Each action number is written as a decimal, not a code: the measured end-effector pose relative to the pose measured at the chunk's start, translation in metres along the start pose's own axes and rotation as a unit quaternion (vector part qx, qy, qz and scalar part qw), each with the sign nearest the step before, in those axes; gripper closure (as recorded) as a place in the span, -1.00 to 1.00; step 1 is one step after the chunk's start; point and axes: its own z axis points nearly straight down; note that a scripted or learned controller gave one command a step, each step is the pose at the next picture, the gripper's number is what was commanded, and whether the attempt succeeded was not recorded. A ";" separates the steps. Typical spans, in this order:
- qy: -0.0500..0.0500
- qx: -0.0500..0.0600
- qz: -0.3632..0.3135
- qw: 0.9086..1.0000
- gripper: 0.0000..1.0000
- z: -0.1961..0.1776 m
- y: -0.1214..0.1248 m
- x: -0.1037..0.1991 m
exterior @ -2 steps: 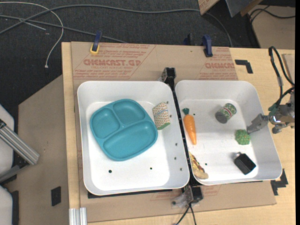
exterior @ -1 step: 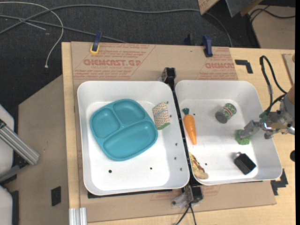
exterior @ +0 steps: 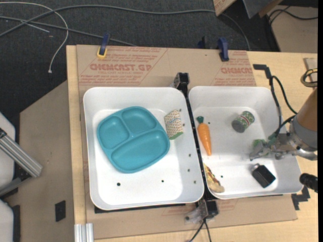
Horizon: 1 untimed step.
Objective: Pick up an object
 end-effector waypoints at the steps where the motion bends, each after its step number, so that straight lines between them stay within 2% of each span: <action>1: 0.000 -0.001 0.000 1.000 -1.00 0.023 0.000 0.001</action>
